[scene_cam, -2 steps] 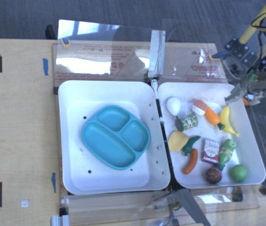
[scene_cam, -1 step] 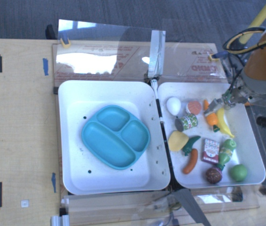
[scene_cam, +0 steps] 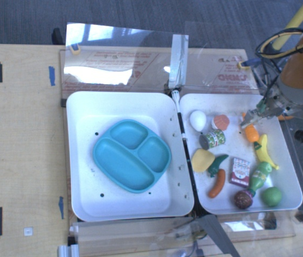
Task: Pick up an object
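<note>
Technician: Reaching in from 3 o'clock, the arm (scene_cam: 296, 74) sets the end effector (scene_cam: 259, 113) low over the 1 o'clock corner of the right bin (scene_cam: 293, 159). Report its state.

Inspector: The end effector is small and partly lost against cables. Whether it is parted or closed cannot be told, and nothing can be made out in its hold. The nearest object is the orange piece (scene_cam: 252, 133), just beside it toward 7 o'clock. That piece is judged the likely target, since the task names no particular object.

Technician: Explain the layout.

Inspector: All loose objects lie in the right bin, which judging by that serves as the picking stock. The white egg (scene_cam: 197, 120) and a salmon-coloured round piece (scene_cam: 221, 122) sit toward 12 o'clock. The green-labelled can (scene_cam: 214, 138) lies on its side below them. The banana (scene_cam: 264, 152) lies along the 3 o'clock side. The green bottle (scene_cam: 260, 175), green ball (scene_cam: 272, 196) and dark round piece (scene_cam: 243, 199) crowd the 5 o'clock corner. The left bin (scene_cam: 81, 122) holds a blue divided plate (scene_cam: 132, 155), probably kept apart as a set-down place.

Technician: Any legible writing?

Inspector: The small red box (scene_cam: 240, 172) and the can carry labels, too small to read. Red print on the clear panel (scene_cam: 226, 71) at 12 o'clock is likewise unreadable.
</note>
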`<action>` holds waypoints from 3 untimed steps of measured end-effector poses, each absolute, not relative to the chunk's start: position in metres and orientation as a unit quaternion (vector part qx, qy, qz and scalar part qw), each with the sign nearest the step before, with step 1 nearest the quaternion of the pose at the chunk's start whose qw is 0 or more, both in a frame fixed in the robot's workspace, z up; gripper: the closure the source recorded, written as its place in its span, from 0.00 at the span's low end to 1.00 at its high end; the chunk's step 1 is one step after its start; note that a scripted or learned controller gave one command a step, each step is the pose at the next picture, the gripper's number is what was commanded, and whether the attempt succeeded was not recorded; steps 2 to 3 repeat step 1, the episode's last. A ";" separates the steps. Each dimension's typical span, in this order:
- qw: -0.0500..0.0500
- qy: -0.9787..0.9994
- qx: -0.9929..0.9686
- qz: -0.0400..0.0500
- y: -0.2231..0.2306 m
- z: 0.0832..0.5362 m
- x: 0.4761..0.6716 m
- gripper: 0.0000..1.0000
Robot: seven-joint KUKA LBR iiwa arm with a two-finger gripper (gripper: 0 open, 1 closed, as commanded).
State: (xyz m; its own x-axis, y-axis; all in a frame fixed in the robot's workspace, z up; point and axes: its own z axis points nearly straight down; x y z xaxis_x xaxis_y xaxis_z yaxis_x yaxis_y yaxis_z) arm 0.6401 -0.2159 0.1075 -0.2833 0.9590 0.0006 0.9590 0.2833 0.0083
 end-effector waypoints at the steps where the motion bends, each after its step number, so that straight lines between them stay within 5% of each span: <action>1: 0.005 0.783 0.622 0.003 -0.165 0.209 0.671 1.00; 3: 0.005 0.783 0.622 0.003 -0.165 0.209 0.671 1.00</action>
